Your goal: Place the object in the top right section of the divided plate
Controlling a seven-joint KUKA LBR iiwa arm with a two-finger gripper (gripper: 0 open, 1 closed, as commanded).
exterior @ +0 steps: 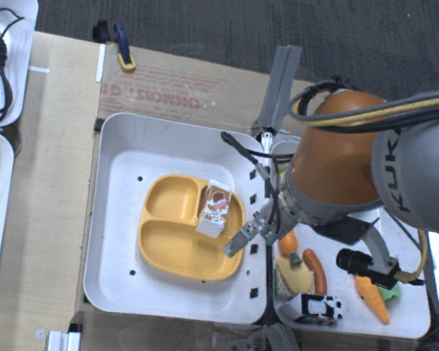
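The grey KUKA arm (422, 163) reached in from the right of the camera view, its orange band (337, 144) bulking over the wall between the two shallow white bins, and its wrist angled down and to the left toward the yellow divided plate (168, 233). The pincer (240, 239) hung low over the plate's right rim, its slim grey fingers (235, 244) pointing down and left; how far apart they stood could not be told from this height, and nothing was seen between them. Just to their left a small carton (215, 209), white with a red-and-brown print, stood tilted in the plate's top right section, its lower end on the ridge that divides that section from the large lower one. The carton and the fingertips were close, but whether they touched could not be made out. The plate lay near the middle of the left bin (103, 276), on the pale wooden surface (43, 183). In the right bin (411, 323), partly hidden by the arm, lay a cluster of toy foods: a red sausage (316, 270), an orange carrot (373, 300), a pale piece with a green top (296, 277) and a small black-and-white item (322, 307) at the near wall. Black cables ran across the wrist, and a blue-handled clamp (123, 46) rested at the far edge of the surface.
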